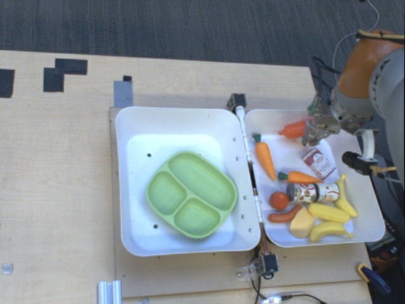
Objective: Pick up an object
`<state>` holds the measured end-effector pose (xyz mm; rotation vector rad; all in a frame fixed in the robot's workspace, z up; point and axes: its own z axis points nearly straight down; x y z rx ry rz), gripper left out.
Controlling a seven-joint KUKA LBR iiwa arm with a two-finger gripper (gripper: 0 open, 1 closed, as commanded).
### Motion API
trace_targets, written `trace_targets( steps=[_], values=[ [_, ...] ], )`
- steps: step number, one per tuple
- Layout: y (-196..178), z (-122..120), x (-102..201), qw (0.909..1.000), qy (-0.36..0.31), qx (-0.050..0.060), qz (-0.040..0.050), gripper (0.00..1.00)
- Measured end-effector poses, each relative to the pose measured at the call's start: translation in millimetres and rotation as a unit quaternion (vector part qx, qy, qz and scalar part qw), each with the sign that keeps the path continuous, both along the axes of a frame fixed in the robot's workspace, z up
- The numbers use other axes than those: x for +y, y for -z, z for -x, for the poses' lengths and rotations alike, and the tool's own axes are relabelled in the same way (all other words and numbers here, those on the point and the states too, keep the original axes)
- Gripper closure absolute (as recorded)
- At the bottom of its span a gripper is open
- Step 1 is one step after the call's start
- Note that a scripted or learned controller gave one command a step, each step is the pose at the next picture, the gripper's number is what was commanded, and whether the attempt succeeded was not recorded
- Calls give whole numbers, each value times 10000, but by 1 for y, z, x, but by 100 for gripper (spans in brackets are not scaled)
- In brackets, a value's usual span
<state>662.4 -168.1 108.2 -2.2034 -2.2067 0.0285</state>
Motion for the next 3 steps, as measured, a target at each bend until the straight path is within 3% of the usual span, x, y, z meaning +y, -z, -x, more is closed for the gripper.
trace_targets(
  steps=[1, 2, 3],
  values=[
    [1, 0, -5, 10000, 1, 1, -8, 100],
    [-6, 4, -2, 10000, 6, -74, 11, 100],
    [-12, -1, 9, 10000, -1, -34, 14, 100]
  ],
)
